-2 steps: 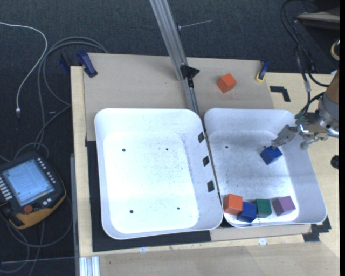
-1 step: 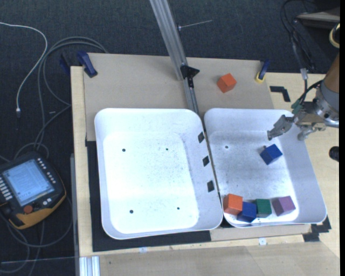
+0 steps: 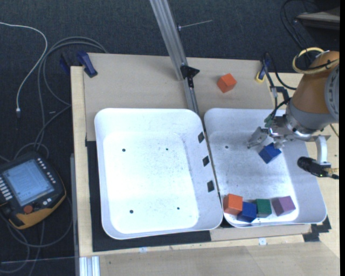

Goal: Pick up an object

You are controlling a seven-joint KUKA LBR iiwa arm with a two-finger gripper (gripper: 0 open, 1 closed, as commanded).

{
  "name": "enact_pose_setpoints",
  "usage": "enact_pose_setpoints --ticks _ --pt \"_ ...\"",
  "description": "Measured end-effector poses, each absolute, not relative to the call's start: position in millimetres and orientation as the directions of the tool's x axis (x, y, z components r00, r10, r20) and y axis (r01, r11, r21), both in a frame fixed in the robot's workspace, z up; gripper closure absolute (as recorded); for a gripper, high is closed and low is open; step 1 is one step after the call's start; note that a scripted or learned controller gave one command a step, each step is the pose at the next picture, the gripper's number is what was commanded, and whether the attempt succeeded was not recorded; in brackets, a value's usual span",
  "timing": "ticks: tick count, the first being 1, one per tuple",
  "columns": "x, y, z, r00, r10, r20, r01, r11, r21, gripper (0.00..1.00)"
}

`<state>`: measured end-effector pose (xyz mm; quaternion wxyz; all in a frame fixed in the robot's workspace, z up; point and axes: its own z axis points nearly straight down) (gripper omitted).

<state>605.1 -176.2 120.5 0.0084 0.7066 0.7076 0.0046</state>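
Orange cube (image 3: 233,203) at near rim, hand (image 3: 268,141) closed on blue cube (image 3: 269,153), tilted corner-down, no long axis

We look down on a pale wooden table (image 3: 145,75) standing on dark carpet (image 3: 38,16), where grey cables (image 3: 51,51) loop at the left. A control pendant (image 3: 29,186) lies on the carpet beside the table, and a slanted metal rail (image 3: 170,35) crosses the table's far edge.
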Motion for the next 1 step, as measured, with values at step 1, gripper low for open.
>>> enact_pose_setpoints --ticks 1 --pt "589.4 -154.4 112.7 -0.001 1.0 -0.018 0.999 0.002 0.035 0.0"
